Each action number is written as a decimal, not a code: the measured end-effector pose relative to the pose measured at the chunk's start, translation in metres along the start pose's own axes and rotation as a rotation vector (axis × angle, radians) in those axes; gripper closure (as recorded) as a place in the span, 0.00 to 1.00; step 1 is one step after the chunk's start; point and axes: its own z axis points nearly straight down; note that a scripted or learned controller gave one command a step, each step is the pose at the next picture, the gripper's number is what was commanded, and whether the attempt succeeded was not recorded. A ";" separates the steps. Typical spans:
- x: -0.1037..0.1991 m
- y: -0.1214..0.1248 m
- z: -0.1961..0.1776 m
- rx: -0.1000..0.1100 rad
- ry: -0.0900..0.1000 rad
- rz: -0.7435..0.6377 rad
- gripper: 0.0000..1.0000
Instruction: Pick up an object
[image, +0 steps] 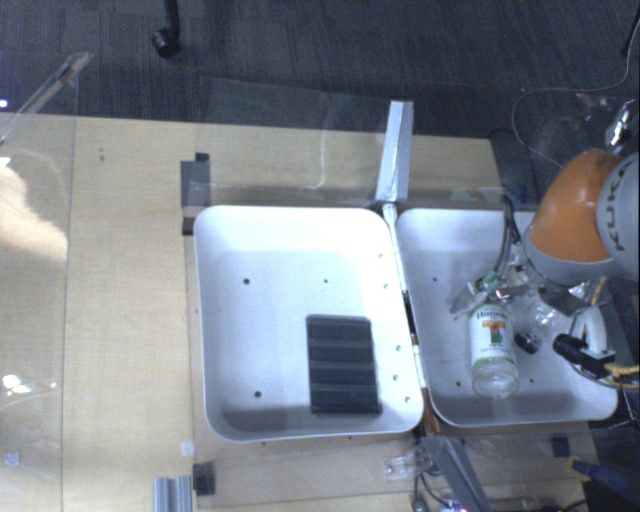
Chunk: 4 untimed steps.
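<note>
A pale wooden bench stands on dark carpet, with a clear panel leaning over its left part and two shallow white bins side by side. The left bin holds a black ribbed block lying flat near its front edge. The right bin holds a clear bottle with a white and green label, lying on its side with its length running roughly front to back and one end toward the bin's front wall.

The arm reaches in over the right bin, and the gripper sits low, just above the far end of the bottle, among metal parts and cables. How far the jaws stand apart I cannot tell, and nothing is plainly seen between them.

The bottle is probably the nearest target. It looks like thin clear plastic or glass, apparently empty or nearly so, so likely light. Its round, smooth body would tend to roll or slip out of a pinch, and thin plastic would give under pressure. The best hold is probably across the labelled middle, squarely across the width, where the paper adds some friction. The block looks stiff and flat, its ribs offering purchase, but it lies low, so taking it by its long edges would be the way.
</note>
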 end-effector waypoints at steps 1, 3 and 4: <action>0.015 0.016 0.000 0.002 0.000 -0.044 0.00; 0.004 0.023 -0.020 0.011 0.007 -0.228 1.00; 0.022 0.079 -0.097 0.009 0.006 -0.198 1.00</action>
